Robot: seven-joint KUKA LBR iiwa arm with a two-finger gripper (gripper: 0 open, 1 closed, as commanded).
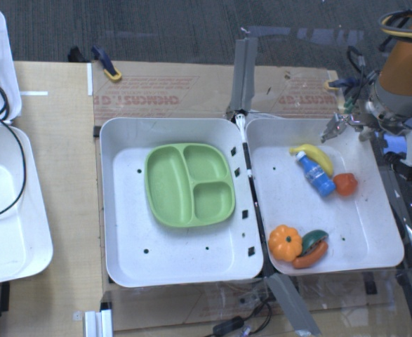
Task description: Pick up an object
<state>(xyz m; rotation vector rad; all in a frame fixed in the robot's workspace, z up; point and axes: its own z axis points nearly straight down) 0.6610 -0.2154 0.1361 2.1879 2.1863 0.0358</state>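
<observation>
The right bin (363, 227) holds several small toys. A yellow banana (318, 156) lies against a blue bottle (316, 175), with a red-orange tomato-like piece (345, 184) just to their right. Near the bin's front edge, an orange pumpkin (285, 242) sits beside a green vegetable (316, 237) and a red-orange pepper (309, 256). My gripper (342, 122) hangs over the bin's far right corner, above and to the right of the banana. It is apart from every toy. The orange-banded arm (402, 69) rises behind it.
The left bin (125, 241) carries a green divided plate (190, 184). A grey post (243, 76) stands at the back between the bins. A blue and yellow clamp (106, 64) lies on the cardboard behind. White trays with black cable (2, 188) sit at far left.
</observation>
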